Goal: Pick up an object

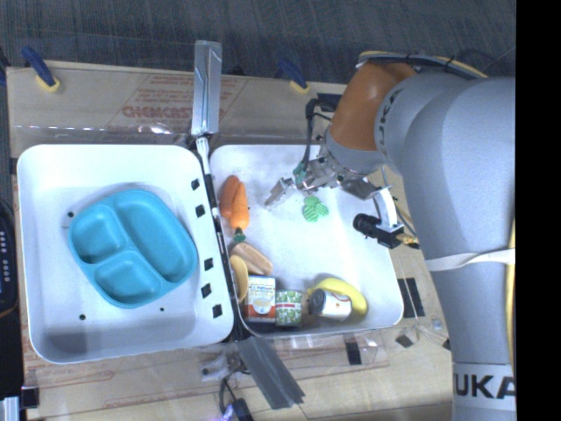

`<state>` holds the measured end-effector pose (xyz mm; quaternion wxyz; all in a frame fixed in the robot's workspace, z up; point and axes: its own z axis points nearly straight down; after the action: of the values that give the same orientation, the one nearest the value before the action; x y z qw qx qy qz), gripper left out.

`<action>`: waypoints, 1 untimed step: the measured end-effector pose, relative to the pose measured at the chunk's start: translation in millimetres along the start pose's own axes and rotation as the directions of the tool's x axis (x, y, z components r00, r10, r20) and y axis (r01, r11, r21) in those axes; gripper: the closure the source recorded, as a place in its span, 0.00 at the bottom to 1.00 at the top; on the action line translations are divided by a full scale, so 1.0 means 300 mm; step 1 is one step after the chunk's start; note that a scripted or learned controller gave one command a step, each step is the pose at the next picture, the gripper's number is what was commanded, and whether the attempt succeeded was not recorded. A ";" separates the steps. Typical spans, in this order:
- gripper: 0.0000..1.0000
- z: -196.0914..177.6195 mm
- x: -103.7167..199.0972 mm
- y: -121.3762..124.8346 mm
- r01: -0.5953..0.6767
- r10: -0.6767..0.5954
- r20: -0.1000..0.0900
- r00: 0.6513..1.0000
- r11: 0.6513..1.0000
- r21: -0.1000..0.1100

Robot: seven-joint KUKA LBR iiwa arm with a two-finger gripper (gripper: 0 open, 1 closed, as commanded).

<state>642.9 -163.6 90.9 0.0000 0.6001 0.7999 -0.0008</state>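
This is looking like a robotics lab: a grey KUKA arm (456, 191) is reaching over a wooden bench (105, 103) that is carrying 2 white bins (44, 323) clamped in place, with toy food (232, 202) lying inside.

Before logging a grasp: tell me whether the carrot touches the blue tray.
Apart. The camera view shows the carrot in the right bin, the blue tray in the left bin, the bins' walls between them.

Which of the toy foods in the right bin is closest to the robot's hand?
The small green leafy piece, just below the hand. The carrot lies farther left, and the banana and boxes sit along the bin's near edge.
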 end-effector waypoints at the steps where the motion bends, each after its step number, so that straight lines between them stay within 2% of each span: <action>1: 0.00 0.002 -0.073 -0.029 -0.510 0.510 0.000 0.860 0.860 0.001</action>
<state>640.5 -187.2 90.5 -0.0003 0.7903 0.6127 -0.0008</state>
